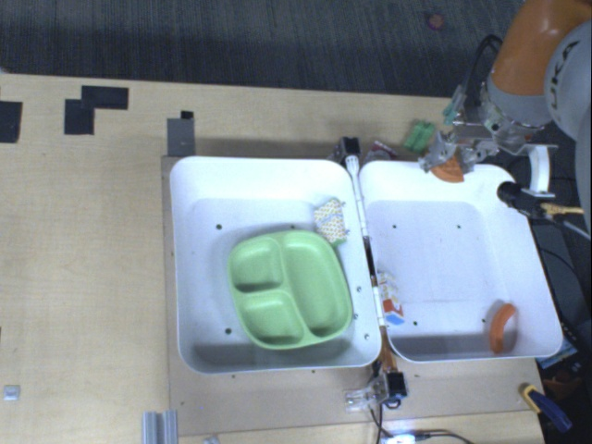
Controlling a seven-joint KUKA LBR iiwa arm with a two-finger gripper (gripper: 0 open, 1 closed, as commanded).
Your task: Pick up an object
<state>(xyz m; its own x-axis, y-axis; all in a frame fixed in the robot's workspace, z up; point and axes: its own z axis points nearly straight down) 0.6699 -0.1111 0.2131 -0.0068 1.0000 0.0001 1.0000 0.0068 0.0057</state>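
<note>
A grey, rounded robot arm (pixel 566 63) with a broad, glossy orange band (pixel 541 37) above its wrist enters at the far right of the scene. Below the band sits a pale grey wrist collar, then a compact metal two-finger gripper (pixel 450 158) of silvery, angular parts. A thin black cable (pixel 479 63) loops along the left side of the wrist down to the tool. Finer markings are too blurred to read.

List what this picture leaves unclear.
- Gripper, camera view: fingers too small and blurred; an orange piece sits at them, grip undecidable.
- Arm: cut off by the right edge.
- Patterned item beside the green tray: too small to identify.
</note>
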